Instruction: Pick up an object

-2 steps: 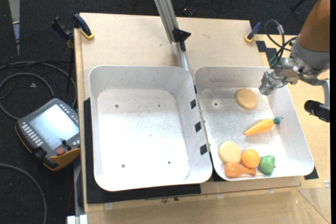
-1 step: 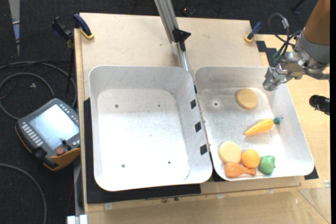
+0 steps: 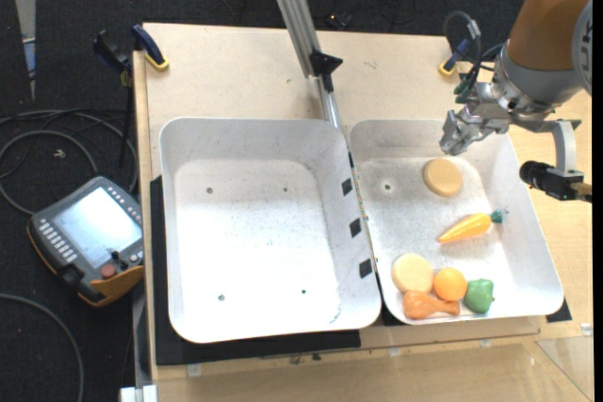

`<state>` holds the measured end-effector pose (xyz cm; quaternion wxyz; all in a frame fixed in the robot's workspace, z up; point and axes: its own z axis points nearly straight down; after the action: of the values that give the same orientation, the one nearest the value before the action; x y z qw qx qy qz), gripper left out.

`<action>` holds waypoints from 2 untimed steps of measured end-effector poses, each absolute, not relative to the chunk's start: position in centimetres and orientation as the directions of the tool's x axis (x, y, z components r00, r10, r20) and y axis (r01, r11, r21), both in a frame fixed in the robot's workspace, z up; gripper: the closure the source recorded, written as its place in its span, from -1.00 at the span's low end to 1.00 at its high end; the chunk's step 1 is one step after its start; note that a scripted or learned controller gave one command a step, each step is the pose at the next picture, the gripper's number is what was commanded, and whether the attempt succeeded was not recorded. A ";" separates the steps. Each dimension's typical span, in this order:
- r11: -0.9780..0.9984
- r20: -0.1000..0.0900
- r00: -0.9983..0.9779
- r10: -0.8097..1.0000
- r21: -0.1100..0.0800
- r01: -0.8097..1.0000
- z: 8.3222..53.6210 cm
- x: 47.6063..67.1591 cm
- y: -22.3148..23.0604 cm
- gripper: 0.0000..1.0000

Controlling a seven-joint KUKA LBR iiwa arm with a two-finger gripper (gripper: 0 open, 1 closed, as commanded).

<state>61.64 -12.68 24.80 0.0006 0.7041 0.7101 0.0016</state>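
Tan, round and flat: the likeliest target, a disc (image 3: 443, 177) lying in the right bin (image 3: 528, 249), toward twelve o'clock of its floor. Just at one o'clock of it, the gripper (image 3: 459, 135), hanging low over the bin's far end. Nothing visibly held, and cannot tell how wide it stands.

At five o'clock of the disc and apart from it, a carrot (image 3: 466, 227). Beyond that, crowded against the six-o'clock wall: pale round piece (image 3: 412, 273), orange ball (image 3: 450, 283), green pepper (image 3: 480, 295), orange-brown piece (image 3: 429, 305).

Probable trouble from here:
- Could come down off-centre, on the disc's one-o'clock rim, and shove it toward seven o'clock rather than straddle it.
- Could slide off so low and smooth a shape and close on air.
- Could catch the bin's twelve-o'clock wall, being near it.

Little danger of disturbing the crowded pieces, lying well apart.
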 end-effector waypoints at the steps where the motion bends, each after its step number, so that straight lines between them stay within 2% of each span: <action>1: 0.009 0.002 -0.009 1.000 0.002 1.000 25.6 62.0 -7.1 1.00; 2: 0.009 0.002 -0.009 1.000 0.000 1.000 24.8 62.7 -0.7 1.00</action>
<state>62.70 -0.71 24.80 -0.0008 0.7041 0.7101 0.0007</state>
